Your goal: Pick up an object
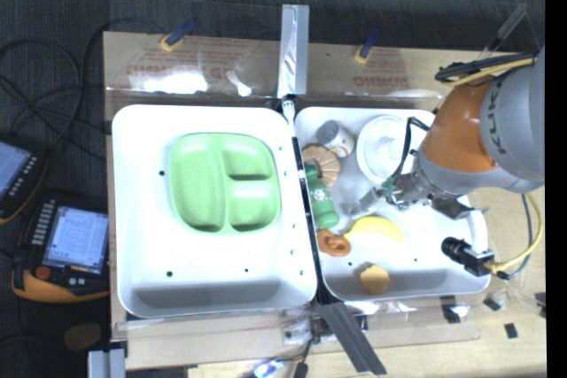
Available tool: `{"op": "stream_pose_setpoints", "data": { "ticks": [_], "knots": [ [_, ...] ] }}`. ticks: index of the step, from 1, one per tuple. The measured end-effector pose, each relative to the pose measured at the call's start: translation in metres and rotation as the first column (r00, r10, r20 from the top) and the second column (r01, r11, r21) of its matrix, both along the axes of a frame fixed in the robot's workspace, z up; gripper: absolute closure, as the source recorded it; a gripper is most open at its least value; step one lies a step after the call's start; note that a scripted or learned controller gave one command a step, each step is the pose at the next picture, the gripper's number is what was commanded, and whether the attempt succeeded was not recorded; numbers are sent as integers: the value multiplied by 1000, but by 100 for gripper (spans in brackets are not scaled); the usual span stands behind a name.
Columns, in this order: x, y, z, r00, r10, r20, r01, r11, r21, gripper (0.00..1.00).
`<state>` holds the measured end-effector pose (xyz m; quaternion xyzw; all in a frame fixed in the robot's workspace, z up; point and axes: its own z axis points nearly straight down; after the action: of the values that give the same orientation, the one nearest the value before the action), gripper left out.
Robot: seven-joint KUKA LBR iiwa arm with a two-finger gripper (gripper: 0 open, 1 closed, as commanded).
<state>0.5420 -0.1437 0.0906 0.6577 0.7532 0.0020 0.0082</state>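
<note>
Arm's reaching into the right bin point(461, 283) from the right, orange band above the wrist sitting over the bin's far-right side. Gripper point(396, 190) is down low near the middle of that bin. I can't tell from here whether it's open or closed; the tool end is small and dark against the clutter, and I see nothing clearly held.

Relative to the tool:
- Yellow banana point(376, 228): just below and slightly left of it, lying flat on the bin floor, close by but I can't confirm contact.
- White round cup point(383, 144): just above it, toward the far wall of the bin.
- Grey round object point(329, 134): up and left of it, beside the cup.
- Tan wooden disc-like piece point(319, 162): left of it, near the divider between the bins.
- Green bottle-shaped item point(322, 206): left and a bit below, lying along the divider side.
- Orange ring point(334, 243): below-left, just left of the banana's end.
- Small brown-orange lump point(375, 278): well below it, near the bin's front wall.
- A clear plastic-looking thing sits between the green item and the tool; too faint to identify.

Left bin point(142, 279) is well left of the tool and holds a green divided tray point(223, 181), lying flat.
</note>
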Motion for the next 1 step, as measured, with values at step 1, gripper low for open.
{"op": "stream_pose_setpoints", "data": {
  "ticks": [1],
  "knots": [
    [-44, 21, 0, 955, 297, 2, -297, 955, -5, 0]
  ]
}}
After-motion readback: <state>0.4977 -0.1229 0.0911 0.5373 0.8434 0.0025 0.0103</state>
